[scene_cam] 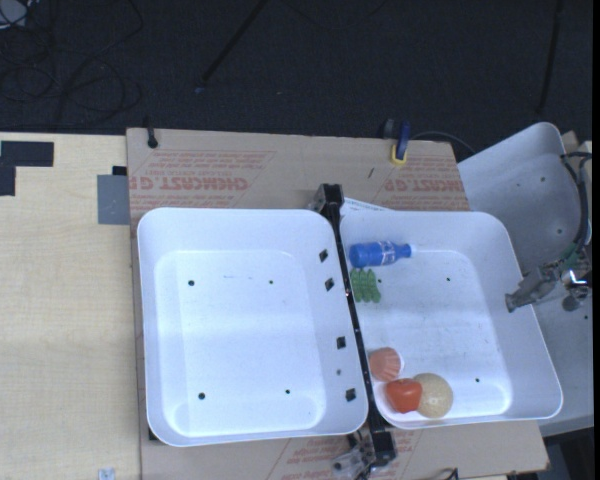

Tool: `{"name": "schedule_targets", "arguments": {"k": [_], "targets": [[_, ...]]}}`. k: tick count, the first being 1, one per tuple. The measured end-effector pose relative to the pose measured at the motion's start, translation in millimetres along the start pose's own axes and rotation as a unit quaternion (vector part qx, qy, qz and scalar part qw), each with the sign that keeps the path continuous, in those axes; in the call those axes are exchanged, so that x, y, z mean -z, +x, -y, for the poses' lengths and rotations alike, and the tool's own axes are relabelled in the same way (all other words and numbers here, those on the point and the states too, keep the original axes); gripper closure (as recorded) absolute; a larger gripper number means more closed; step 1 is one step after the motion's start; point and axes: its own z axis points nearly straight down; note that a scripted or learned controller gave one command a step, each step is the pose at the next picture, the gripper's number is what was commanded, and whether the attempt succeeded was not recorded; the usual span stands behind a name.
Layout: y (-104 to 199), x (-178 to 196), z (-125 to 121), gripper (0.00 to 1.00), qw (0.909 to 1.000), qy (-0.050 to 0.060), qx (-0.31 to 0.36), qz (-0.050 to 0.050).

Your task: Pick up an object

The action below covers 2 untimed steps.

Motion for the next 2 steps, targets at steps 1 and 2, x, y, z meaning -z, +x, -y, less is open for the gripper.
{"name": "schedule_targets", "arguments": {"k": [1, 2], "targets": [[3, -121, -46, 0.00, 1.0000, 0.001, 0.003, -0.001], [0, -54, -82, 0.00, 1.0000, -0.005, 0.002, 0.002]]}}
